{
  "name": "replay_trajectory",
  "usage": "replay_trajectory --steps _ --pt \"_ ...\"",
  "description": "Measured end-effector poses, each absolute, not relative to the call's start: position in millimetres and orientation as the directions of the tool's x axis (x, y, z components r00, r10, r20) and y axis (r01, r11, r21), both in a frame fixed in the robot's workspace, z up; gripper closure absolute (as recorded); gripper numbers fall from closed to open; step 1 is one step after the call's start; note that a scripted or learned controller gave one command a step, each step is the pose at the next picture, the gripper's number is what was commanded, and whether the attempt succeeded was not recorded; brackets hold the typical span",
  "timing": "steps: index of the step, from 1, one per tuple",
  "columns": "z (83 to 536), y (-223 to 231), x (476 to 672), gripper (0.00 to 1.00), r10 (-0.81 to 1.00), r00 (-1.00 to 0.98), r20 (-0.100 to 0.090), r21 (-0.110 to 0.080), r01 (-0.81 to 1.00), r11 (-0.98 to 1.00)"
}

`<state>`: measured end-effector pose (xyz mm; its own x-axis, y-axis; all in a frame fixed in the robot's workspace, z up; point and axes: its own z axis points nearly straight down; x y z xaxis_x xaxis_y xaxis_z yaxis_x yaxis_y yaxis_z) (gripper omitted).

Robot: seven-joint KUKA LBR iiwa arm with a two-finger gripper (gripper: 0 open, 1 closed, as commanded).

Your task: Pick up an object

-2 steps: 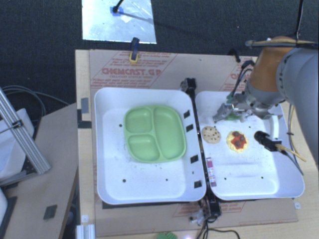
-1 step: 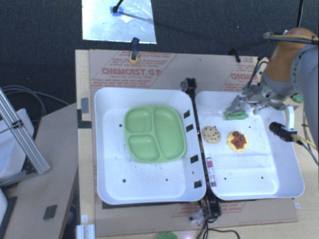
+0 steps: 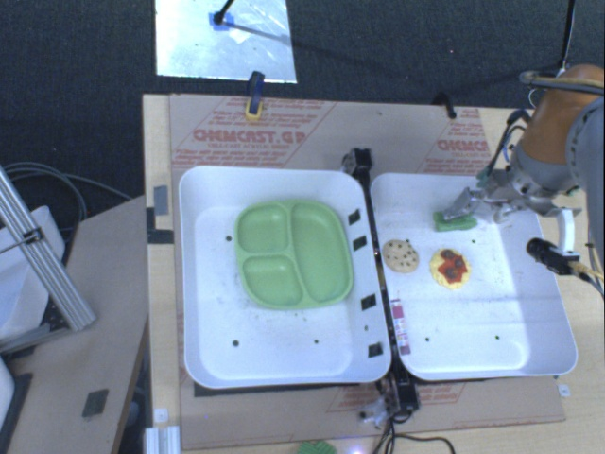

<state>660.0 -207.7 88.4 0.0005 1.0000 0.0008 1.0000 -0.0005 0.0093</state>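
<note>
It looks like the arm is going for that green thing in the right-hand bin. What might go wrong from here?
1. The green object lies low and flat on the bin floor, so the gripper may slide over it without catching it.
2. It sits close to the back wall of the right bin; a push could shove it against that wall.
3. The cookie and the yellow and red piece lie nearby and could be knocked.

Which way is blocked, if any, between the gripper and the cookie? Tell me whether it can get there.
Probably yes. The gripper sits over the green piece in the right bin, and the cookie lies flat on the same bin floor to the camera's lower left, apart from the pizza toy, with nothing between.
</note>
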Motion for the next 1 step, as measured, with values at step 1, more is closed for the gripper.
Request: replay_trajectory --steps 1 --pt "85.7 -189.5 562.6 0.0 1.0 0.002 0.001 -0.002 1.0 -0.002"
